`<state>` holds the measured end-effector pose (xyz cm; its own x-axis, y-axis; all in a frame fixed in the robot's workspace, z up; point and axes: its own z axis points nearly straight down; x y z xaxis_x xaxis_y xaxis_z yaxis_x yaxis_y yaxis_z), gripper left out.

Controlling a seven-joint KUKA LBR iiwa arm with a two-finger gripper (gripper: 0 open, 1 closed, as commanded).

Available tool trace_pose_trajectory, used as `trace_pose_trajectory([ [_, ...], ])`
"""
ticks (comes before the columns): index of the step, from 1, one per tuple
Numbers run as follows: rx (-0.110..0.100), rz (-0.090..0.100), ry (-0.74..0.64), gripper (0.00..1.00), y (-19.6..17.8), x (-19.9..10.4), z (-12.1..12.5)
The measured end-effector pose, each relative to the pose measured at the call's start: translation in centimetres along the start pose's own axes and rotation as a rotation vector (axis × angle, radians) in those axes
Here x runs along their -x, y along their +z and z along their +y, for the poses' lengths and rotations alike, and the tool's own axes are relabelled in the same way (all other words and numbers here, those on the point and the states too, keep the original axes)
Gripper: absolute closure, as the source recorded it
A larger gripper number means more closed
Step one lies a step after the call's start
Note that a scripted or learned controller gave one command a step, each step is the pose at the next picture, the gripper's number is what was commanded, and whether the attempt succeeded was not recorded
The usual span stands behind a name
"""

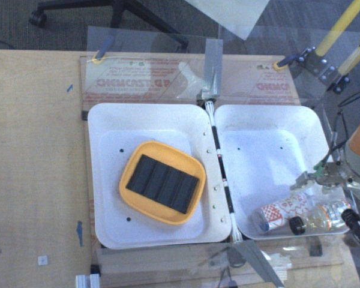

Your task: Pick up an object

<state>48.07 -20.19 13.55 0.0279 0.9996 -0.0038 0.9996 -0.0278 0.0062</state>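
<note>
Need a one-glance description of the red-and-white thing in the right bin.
Start at the right bin and go to its near edge. The red-and-white patterned tube lies on its side there, left of a clear bottle with a black cap. It is the one printed item there; the bottle is see-through.

Light wooden bench top (36, 161) fills the left side, with small blue marks on it and a clear sheet taped down under the bins' far edge. Beyond the bench, grey carpeted floor (60, 35); a black office chair base (117, 11) with castors stands on it at top left. A pale sheet (234, 5) lies on the floor at top centre.
</note>
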Motion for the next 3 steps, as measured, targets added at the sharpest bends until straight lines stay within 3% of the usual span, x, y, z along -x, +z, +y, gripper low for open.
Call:
trace_pose_trajectory([
  [1, 0.005, -0.001, -0.131, 0.00, 4.7, -2.8, 0.0],
  [2, 0.009, 0.001, -0.126, 1.00, 3.6, -2.6, 0.1],
  [3, -0.005, 0.004, -0.268, 1.00, -6.6, -4.6, 1.7],
])
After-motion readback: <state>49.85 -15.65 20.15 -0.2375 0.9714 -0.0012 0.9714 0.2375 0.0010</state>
